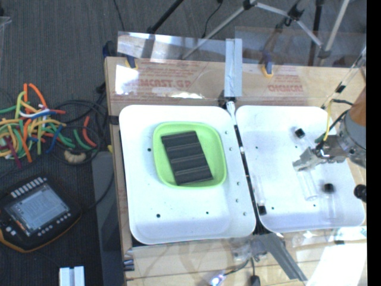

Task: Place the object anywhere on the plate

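Surface (178, 79): we see a wooden board carrying both bins; from the end effector it spreads out to the left and away toward the far edge.
Left bin (143, 213): we place it well to the left of the end effector, across the seam where the two bins meet.
Right bin (268, 159): we find it directly under and around the end effector, its white floor mostly bare.
Plate (159, 159): green, square with rounded corners, sitting in the left bin, well apart from the end effector.
Object (187, 157): we see a dark ribbed block lying flat on the plate, wholly inside its rim, far left of the end effector.
End effector (311, 159): it hangs low over the right bin near its right wall; we cannot tell how the fingers stand, and we see nothing dark between them.
Progress: we judge the placing done, since the block rests on the plate; what is left, at most, is clearing the arm away.
Edges: we note the raised divider between the bins just left of the end effector, and the right bin's rim close on its right.
Open room: we judge the freest way out is upward and to the right.
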### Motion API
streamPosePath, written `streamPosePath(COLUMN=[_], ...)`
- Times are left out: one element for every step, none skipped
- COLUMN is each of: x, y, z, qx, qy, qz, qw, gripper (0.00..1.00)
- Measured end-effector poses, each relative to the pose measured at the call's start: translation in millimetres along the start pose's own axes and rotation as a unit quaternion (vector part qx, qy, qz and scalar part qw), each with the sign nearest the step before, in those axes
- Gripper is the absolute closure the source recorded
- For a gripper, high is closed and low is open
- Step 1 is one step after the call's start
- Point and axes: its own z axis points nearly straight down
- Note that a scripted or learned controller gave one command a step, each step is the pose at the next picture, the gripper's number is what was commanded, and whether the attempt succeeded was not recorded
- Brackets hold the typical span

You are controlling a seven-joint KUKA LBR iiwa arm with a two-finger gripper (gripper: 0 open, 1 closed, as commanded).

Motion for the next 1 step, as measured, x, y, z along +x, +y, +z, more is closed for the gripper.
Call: streamPosePath(x=[0.1], y=[0.1], z=[0.0], qx=[0.000], qy=[0.000], qz=[0.000], qw=[1.0000], gripper=[0.00])
